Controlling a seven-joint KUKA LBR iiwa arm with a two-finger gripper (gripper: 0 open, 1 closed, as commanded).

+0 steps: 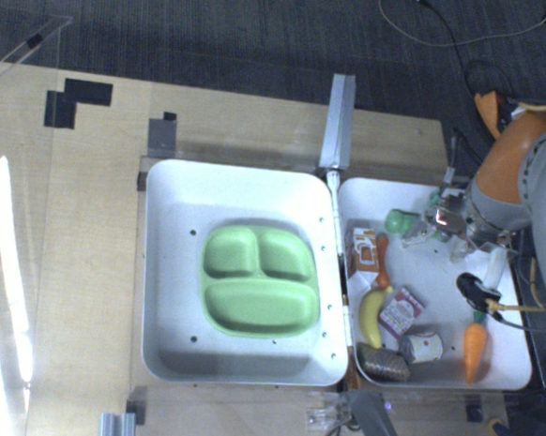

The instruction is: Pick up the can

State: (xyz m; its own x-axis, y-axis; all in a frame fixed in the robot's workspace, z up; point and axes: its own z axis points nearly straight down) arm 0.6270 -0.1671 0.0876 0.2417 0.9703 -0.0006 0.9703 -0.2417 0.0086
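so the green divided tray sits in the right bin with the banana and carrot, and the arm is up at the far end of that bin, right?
Not quite. The camera view shows the green divided tray in the left bin, by itself. The banana and carrot do lie in the right bin, and the arm is at that bin's far end.

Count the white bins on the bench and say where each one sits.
2. The left bin holds a green sectioned tray. The right bin, touching it along the centre divider, holds the small items, including the can at its near edge.
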